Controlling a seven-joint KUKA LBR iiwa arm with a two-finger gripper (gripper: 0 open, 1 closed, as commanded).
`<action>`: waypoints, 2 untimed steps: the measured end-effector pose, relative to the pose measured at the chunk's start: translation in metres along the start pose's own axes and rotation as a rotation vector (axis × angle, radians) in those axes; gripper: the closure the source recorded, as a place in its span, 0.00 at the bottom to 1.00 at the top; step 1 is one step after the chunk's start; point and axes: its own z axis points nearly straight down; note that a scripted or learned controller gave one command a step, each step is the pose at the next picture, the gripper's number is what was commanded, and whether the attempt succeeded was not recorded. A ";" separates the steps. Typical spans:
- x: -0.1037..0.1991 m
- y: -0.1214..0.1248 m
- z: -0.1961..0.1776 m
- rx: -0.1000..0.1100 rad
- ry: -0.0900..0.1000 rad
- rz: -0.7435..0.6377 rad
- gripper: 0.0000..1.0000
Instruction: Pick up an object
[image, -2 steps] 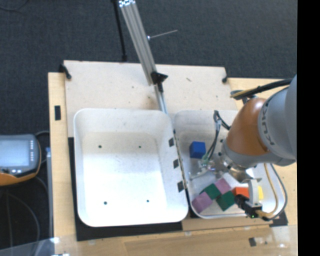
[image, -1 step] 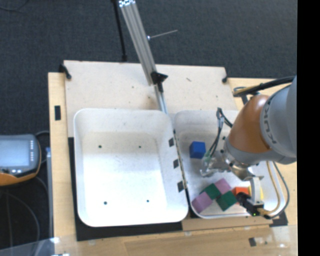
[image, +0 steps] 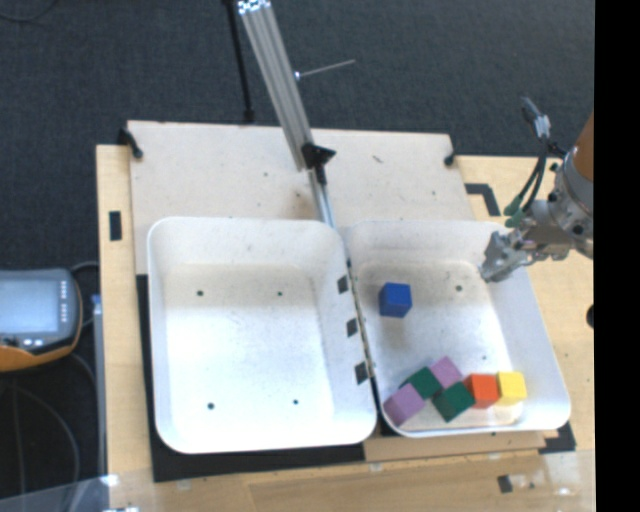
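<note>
A blue cube (image: 395, 299) lies alone in the upper middle of the right bin (image: 520, 310). Along that bin's near edge sits a cluster of blocks: a purple block (image: 405, 402), a dark green block (image: 425, 381), another purple block (image: 447, 372), a second green block (image: 454, 401), an orange block (image: 484, 389) and a yellow block (image: 512, 386). My gripper (image: 497, 262) hangs over the bin's upper right corner, well to the right of the blue cube and above the cluster. Nothing shows between its fingers.
The left bin (image: 250, 330) sits beside the right one, with a row of clips on the divider (image: 352, 325). A slanted metal pole (image: 285, 95) rises from behind the bins. A grey device (image: 38, 310) sits off the bench at the left.
</note>
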 end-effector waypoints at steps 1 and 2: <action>-0.085 0.049 -0.089 0.000 -0.006 0.007 1.00; -0.039 0.101 -0.110 0.005 -0.001 -0.003 1.00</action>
